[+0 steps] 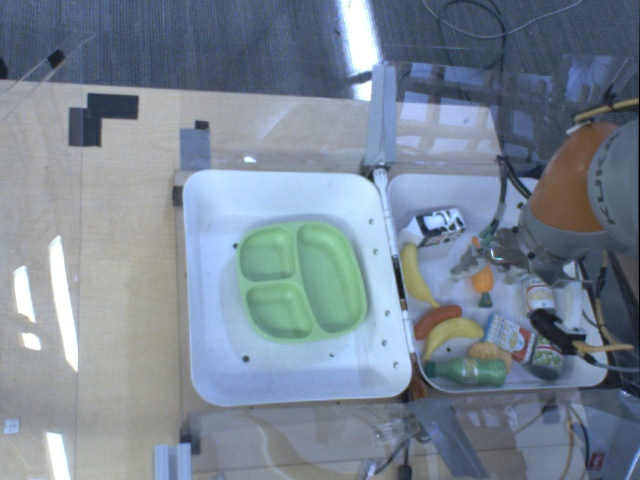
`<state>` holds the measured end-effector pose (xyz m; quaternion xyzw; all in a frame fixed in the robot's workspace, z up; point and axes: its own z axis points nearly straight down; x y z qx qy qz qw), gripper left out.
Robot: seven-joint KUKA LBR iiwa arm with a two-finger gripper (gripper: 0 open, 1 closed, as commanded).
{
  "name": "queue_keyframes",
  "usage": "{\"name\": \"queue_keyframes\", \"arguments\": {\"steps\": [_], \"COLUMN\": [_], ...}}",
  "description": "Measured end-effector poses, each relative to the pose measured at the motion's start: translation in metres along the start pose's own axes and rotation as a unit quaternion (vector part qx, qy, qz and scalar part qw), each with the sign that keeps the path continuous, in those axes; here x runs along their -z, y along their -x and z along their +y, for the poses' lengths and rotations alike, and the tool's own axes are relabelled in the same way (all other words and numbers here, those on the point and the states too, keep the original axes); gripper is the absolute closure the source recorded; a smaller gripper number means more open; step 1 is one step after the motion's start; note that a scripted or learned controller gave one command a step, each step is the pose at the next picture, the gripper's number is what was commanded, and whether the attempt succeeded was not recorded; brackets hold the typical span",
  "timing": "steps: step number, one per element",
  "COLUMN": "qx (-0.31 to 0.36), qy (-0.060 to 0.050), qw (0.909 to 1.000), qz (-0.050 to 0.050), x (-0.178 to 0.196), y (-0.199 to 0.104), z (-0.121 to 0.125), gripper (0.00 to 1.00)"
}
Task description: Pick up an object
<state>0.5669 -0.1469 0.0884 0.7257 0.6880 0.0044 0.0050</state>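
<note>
Arm reaching into the cluttered right bin

Along that bin's near edge lie a green bottle, a yellow banana and a red sausage-shaped piece; a second banana lies along its left wall. Toward its middle the gripper hangs spread open with nothing between its fingers, just above a small orange item. The left bin holds a green sectioned plate at its centre.
</note>
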Motion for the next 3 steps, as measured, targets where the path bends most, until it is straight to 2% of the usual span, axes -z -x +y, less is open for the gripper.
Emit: {"name": "queue_keyframes", "arguments": {"steps": [1, 2, 3], "qx": [-0.002, 0.002, 0.04], "qy": [-0.001, 0.002, -0.004], "qw": [1.0, 1.0, 0.9992], "qz": [0.001, 0.0, 0.0], "x": [-0.001, 0.011, 0.12], "y": [-0.038, -0.04, -0.083], "z": [0.028, 0.031, 0.05], "gripper": [0.0, 1.0, 1.0]}}
